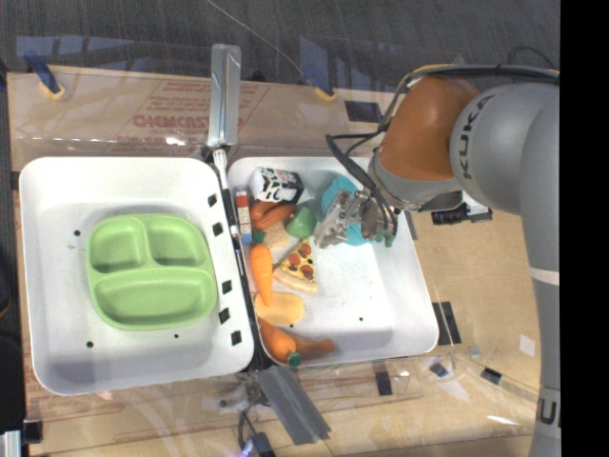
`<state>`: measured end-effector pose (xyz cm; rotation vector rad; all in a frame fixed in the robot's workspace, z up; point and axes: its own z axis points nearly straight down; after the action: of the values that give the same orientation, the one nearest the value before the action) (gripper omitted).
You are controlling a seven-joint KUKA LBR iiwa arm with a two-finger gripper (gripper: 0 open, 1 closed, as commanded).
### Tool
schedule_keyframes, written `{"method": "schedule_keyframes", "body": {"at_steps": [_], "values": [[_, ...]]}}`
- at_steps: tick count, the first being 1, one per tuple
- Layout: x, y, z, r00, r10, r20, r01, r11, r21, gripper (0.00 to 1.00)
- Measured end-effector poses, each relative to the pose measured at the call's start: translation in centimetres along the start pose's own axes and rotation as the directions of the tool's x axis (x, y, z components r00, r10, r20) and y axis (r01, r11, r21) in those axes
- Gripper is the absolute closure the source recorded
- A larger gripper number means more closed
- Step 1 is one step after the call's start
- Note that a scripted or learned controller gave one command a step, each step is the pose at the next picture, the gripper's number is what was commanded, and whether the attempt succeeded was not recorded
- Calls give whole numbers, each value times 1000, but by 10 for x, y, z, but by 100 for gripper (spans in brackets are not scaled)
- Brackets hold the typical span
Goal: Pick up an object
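My gripper [344,223] hangs low in the upper middle of the right bin [400,298], below the grey wrist with its orange band. Right behind it lies a teal object [333,196], partly covered by the gripper. To its left sit a green round piece [301,223] and a pizza slice [301,263]. A black-and-white carton [276,185] lies in the bin's far left corner. A long carrot [261,276], a yellow piece [286,307] and another orange carrot [288,343] line the left wall.
The left bin [48,208] holds a green divided plate [150,270]. A metal bar [225,93] stands at the back between the two bins. The right half of the right bin's floor is bare white.
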<state>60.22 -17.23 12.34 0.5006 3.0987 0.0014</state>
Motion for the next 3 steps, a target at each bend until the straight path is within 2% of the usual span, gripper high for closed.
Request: {"method": "schedule_keyframes", "body": {"at_steps": [1, 2, 3], "values": [[-3, -31, 33, 980, -196, -16, 196, 981, -8, 100], [7, -28, 32, 919, -395, -6, 395, 919, -2, 100], [-29, 2, 31, 991, -133, -28, 132, 991, -24, 100]]}}
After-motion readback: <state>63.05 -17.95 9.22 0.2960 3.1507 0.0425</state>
